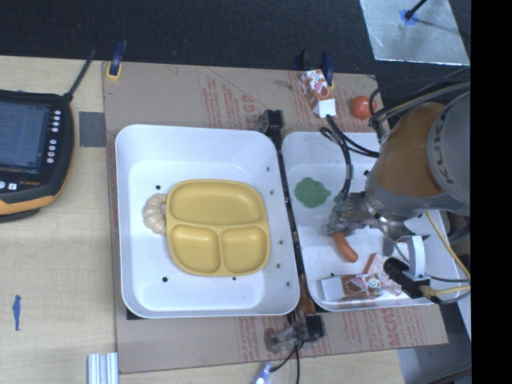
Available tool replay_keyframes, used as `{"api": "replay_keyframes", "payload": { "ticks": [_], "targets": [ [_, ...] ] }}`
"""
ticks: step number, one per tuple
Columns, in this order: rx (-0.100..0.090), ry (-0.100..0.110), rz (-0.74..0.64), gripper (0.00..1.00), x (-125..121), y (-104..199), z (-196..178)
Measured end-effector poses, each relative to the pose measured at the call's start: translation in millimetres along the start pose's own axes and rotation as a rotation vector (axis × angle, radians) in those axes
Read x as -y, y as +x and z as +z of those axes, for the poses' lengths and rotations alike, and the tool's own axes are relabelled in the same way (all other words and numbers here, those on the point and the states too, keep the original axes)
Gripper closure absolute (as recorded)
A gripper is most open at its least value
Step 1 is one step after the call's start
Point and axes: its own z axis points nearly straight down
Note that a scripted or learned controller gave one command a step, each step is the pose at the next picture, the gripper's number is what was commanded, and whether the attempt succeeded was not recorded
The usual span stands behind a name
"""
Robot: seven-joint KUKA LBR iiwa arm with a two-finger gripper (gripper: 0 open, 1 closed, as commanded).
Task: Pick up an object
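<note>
Yellow tray (217, 226) in left bin (136, 154)

Glossy white plastic bins (136, 214), smooth matt yellow plastic tray (216, 226), brown cardboard underlay (200, 86)

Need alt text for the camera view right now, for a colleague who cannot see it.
The grey arm's gripper hangs low in the right white bin, above a small orange sausage-shaped piece, beside a green leaf-shaped piece and a flat printed packet. The left white bin holds a yellow three-compartment plastic plate.
</note>
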Motion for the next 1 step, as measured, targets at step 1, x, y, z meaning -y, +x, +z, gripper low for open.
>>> {"api": "replay_keyframes", "payload": {
  "ticks": [1],
  "targets": [
    [-0.002,-0.004,0.003,1.0,-30.3,68.4,-91.0]
  ]
}}
